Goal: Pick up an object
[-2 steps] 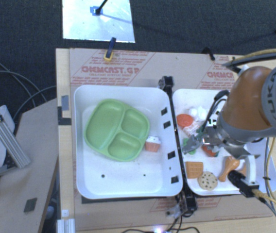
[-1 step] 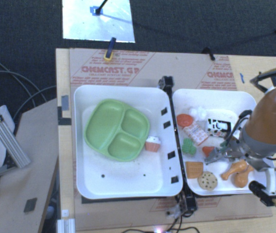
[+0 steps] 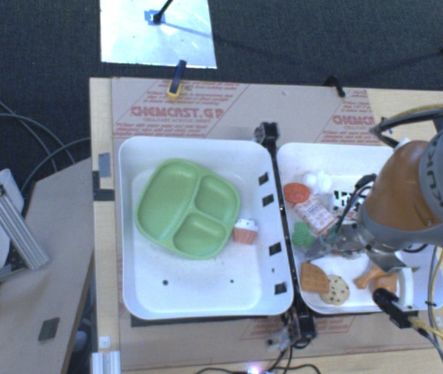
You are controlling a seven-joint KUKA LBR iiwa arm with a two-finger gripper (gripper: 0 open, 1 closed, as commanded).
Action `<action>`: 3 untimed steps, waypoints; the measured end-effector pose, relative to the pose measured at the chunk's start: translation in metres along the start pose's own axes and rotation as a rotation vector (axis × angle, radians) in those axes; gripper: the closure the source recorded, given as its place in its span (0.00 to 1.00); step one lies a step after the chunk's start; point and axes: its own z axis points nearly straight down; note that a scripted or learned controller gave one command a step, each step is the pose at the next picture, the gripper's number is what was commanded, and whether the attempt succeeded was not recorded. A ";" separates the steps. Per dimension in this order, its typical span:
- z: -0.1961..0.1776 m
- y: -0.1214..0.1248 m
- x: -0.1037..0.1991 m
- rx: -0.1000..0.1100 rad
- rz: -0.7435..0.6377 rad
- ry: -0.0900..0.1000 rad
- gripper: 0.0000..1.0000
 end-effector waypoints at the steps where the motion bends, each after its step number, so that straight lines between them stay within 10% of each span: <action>1: -0.001 0.037 0.010 -0.002 -0.001 0.000 0.00; 2: -0.105 -0.009 0.051 -0.003 -0.002 0.002 0.00; 3: -0.028 0.063 0.003 0.000 0.005 -0.003 0.00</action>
